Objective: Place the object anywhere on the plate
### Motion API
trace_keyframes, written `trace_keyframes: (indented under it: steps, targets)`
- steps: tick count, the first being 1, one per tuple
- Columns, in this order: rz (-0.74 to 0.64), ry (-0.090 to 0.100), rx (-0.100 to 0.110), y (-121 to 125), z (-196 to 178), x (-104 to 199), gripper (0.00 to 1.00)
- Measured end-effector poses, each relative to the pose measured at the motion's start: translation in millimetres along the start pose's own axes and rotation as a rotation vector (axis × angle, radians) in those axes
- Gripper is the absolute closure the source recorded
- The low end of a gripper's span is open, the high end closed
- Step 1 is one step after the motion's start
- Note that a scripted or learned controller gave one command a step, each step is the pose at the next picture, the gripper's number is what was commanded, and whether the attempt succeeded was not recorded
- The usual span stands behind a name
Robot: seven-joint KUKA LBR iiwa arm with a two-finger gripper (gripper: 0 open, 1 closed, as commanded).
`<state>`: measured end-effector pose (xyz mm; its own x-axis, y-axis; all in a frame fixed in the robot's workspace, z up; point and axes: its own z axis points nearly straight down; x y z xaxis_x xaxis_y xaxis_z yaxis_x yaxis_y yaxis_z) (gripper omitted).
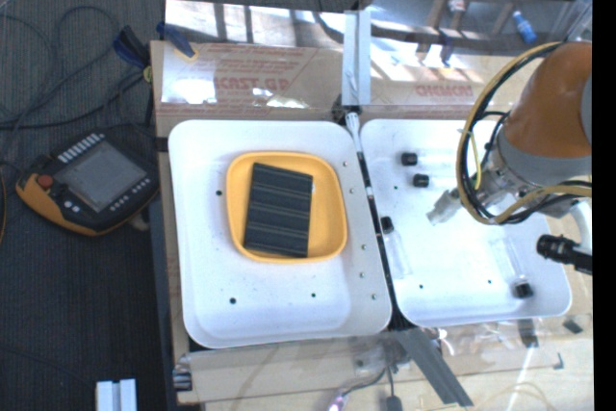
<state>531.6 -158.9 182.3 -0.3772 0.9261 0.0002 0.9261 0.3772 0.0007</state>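
Note:
A dark grey ribbed rectangular block lies flat on the yellow plate, which sits in the middle of the left white bin. The block covers most of the plate's centre and stands slightly tilted. The arm, with its orange band, hangs over the right bin. Its gripper points left, low over the bare floor of the right bin and well apart from the plate and block. Nothing shows at the gripper's tip.
Small black knobs stick up from the right bin's floor, with another one near its front right corner. A cardboard wall and a metal post stand behind the bins. A teach pendant lies on the floor at left.

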Motion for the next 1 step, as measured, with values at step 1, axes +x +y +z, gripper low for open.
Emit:
trace_keyframes:
  steps: [1]
  targets:
    - [0.000,0.000,0.000,0.0,0.0,0.0,0.00]
